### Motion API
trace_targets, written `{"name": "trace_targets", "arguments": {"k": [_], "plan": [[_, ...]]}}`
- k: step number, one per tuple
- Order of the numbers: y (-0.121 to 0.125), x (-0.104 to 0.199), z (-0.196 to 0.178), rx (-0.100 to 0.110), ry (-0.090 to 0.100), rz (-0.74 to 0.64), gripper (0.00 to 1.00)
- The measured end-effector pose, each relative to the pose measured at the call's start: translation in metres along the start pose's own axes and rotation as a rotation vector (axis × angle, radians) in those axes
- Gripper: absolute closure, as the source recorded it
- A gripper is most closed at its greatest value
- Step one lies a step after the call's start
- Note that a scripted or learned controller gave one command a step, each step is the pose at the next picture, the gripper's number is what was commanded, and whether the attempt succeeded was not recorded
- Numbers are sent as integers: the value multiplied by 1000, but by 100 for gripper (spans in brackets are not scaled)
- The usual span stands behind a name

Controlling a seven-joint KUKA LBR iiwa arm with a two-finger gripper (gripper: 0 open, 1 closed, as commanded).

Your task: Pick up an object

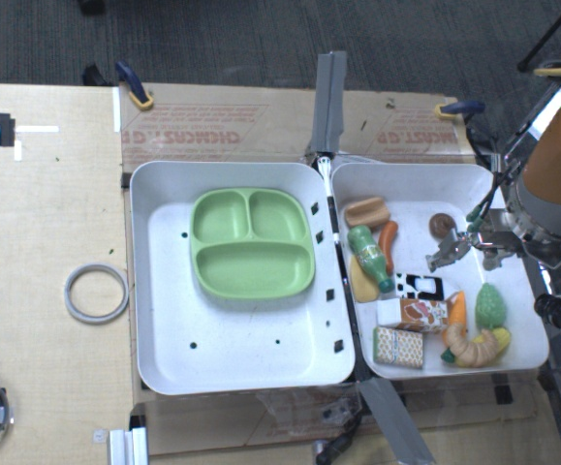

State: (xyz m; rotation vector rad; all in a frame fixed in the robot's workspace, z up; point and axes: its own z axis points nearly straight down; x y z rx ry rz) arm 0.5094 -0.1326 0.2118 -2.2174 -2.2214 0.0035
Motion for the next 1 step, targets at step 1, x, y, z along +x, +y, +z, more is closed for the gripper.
{"name": "trace_targets", "arguments": {"k": [1], "plan": [[-24,32,91,-11,-1,-51,0]]}}
